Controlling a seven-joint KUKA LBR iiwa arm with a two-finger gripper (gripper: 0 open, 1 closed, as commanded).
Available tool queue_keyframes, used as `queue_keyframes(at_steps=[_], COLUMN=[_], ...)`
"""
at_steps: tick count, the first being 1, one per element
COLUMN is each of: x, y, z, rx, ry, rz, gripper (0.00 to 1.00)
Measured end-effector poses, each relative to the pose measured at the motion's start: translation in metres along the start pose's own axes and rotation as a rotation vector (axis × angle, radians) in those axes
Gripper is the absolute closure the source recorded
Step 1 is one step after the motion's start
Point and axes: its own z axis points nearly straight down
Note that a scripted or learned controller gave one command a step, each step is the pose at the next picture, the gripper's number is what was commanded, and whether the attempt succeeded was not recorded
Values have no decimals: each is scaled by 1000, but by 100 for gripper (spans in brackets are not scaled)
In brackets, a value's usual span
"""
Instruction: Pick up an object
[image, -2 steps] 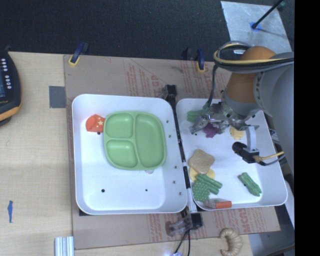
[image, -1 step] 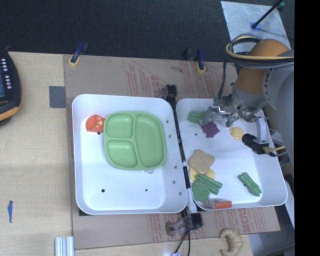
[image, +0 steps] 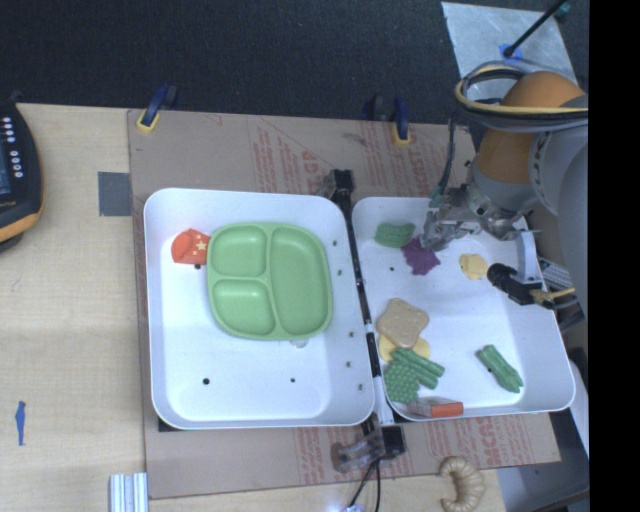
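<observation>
Nearest the lens: tan curled piece (image: 462, 483) on the bench, outside both bins, below the right bin (image: 560, 385).

Gripper (image: 437, 232): positioned low over the upper part of the right bin, directly above and at the upper edge of the purple piece (image: 424, 262). Open or closed state: cannot be determined from this view. Nothing seen gripped. Purple piece lying on the bin floor.

Just beside the gripper, to its left: green leafy piece (image: 394, 235). To its right: small yellow piece (image: 473, 266).

Further down the right bin: tan bread slice (image: 402, 322) overlapping a second yellow piece (image: 420, 349); green bean bunch (image: 412, 372) touching that yellow piece; green pickle (image: 499, 367) well apart, toward the right wall; orange-red piece (image: 440, 408) against the lower wall.

Left bin (image: 180, 390): one green plate (image: 270, 280) with three compartments, nothing in them; one red piece (image: 190, 246) touching the plate's upper-left edge.

Count: two bins; nine items in the right, two in the left.
</observation>
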Motion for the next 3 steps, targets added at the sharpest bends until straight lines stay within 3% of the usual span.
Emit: queue_keyframes(at_steps=[1, 2, 3], x=[0, 27, -10], y=[0, -38, 1], z=[0, 14, -41], rx=[1, 8, -5], ry=[0, 2, -2], rz=[-1, 2, 4], gripper=[0, 0, 0])
